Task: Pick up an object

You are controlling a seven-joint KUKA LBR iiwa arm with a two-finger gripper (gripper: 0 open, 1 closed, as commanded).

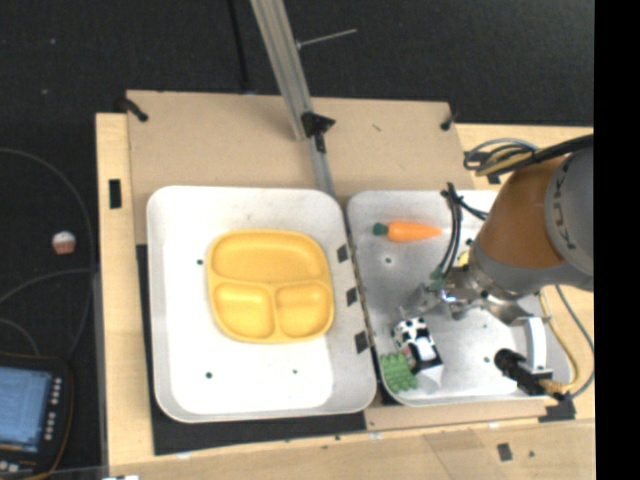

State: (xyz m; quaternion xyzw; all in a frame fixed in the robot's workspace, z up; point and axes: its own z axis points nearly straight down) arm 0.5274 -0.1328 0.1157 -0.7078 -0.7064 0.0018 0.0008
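- Since nothing is seen held by the gripper [447,294], the step in hand is judged to be the approach; the pick is not yet made.
- Whether the gripper is open or closed cannot be told from this angle.
- The gripper is seen over the middle of the right bin [468,356], between the carrot [412,232] and the toy [420,343].
- The carrot is laid near the far wall of that bin, well apart from the rest, with its green end turned left.
- The black-and-white toy is crowded into the near left corner, with a green block [399,371] just beside it and close against the wall.
- One target must be settled on next, and the gripper centred above it and lowered.
- The carrot is judged the easier pick, since room is left all round it; the corner pair could be nudged together or jammed against the wall.
- The left bin [180,348] is taken up by a yellow plate [270,285] with three compartments.
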